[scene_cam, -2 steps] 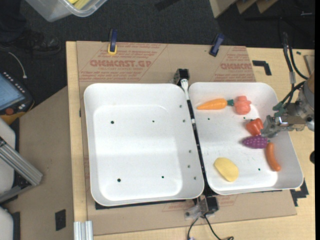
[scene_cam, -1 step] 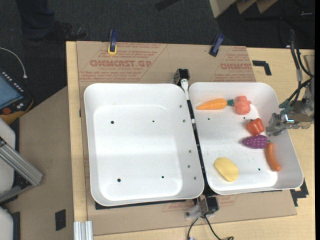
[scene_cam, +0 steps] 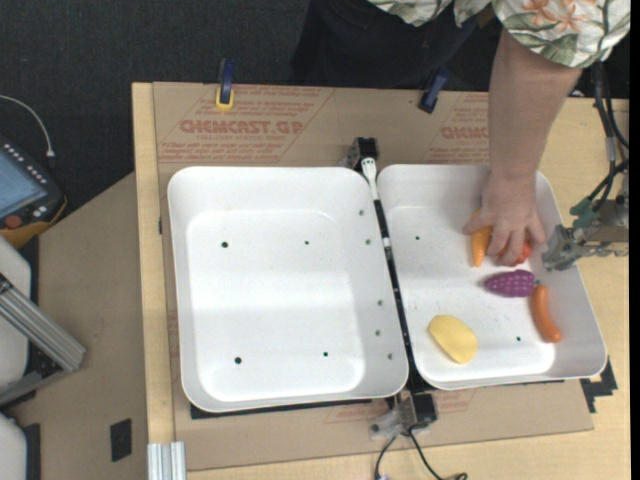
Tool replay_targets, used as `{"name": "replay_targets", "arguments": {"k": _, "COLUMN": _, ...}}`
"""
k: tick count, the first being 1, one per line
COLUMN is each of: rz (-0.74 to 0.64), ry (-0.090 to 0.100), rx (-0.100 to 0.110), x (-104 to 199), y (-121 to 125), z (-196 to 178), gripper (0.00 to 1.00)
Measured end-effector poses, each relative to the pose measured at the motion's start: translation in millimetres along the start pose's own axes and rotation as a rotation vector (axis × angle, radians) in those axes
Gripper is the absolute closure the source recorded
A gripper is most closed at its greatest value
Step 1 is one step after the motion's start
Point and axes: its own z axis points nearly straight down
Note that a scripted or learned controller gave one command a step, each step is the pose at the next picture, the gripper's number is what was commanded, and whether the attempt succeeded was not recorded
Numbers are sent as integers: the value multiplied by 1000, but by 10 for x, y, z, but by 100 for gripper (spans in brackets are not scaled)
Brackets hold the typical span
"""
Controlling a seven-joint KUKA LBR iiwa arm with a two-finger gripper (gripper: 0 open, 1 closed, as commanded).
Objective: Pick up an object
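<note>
The right bin (scene_cam: 430,208) holds several small items. A yellow lump (scene_cam: 454,338) lies near its front, a purple bumpy piece (scene_cam: 511,285) sits right of centre, and an orange stick (scene_cam: 545,315) rests by the right wall. A person's hand (scene_cam: 508,223) reaches down from the top and touches a second orange piece (scene_cam: 479,247). My gripper (scene_cam: 560,249), a grey metal part, pokes in at the right rim, just right of the hand and above the purple piece. It holds nothing that I can see.
The left bin (scene_cam: 200,268) lies beside the right one, with a black divider (scene_cam: 385,258) between them. The person's forearm (scene_cam: 525,98) crosses the back of the right bin. Cables (scene_cam: 608,158) hang at the right edge.
</note>
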Motion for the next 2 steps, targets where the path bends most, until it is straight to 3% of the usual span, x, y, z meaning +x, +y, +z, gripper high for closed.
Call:
{"name": "replay_targets", "arguments": {"k": 1, "rz": 3, "ry": -6, "rx": -11, "x": -548, "y": 7, "z": -1024, "gripper": 100}}
{"name": "replay_targets", "arguments": {"k": 2, "rz": -7, "ry": 0, "rx": -1, "x": -133, "y": 531, "z": -808, "gripper": 100}}
